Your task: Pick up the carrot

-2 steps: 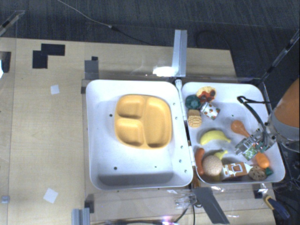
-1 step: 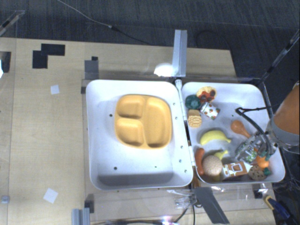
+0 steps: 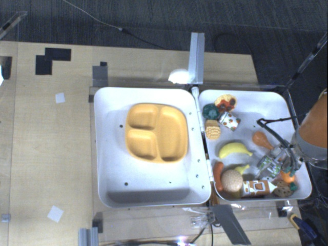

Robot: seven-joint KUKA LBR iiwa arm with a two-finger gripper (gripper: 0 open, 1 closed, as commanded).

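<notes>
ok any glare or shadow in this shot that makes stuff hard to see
In the camera view, the left bin holds a soft grey shadow along its near wall; a bright glare spot sits behind the bins; the gripper over the right bin looks blurred and tangled, so the small items beside it are hard to separate.

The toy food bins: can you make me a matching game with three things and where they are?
Things:
1. yellow divided plastic plate
2. yellow toy banana
3. small orange toy carrot

Places:
A. right bin, near its middle
B. right bin, right side, next to the gripper
C. left bin, in the middle

Pairs: 1-C, 2-A, 3-B
</notes>
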